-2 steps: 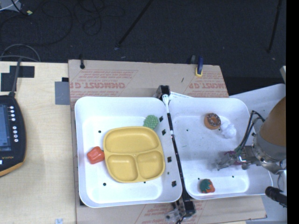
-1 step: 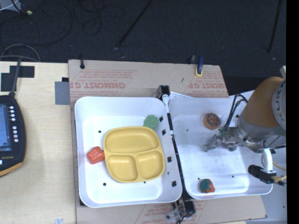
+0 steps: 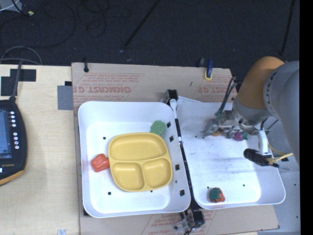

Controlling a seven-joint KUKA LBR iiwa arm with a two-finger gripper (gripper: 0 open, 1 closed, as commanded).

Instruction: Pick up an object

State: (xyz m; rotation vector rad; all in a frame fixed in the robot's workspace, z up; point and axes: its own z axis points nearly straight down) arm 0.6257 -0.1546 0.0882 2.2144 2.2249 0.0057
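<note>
The tool (image 3: 221, 128) hangs over the right bin (image 3: 274, 192) at its 12 o'clock; whether spread or pressed together, I cannot tell. The small green-orange object (image 3: 215, 195) at 6 o'clock looks light and soft; pinch across its middle.

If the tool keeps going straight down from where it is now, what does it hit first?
Most likely the bare floor of the right bin. The tool hangs over its upper part, by a small purple object. Depth is hard to judge from this slant.
</note>
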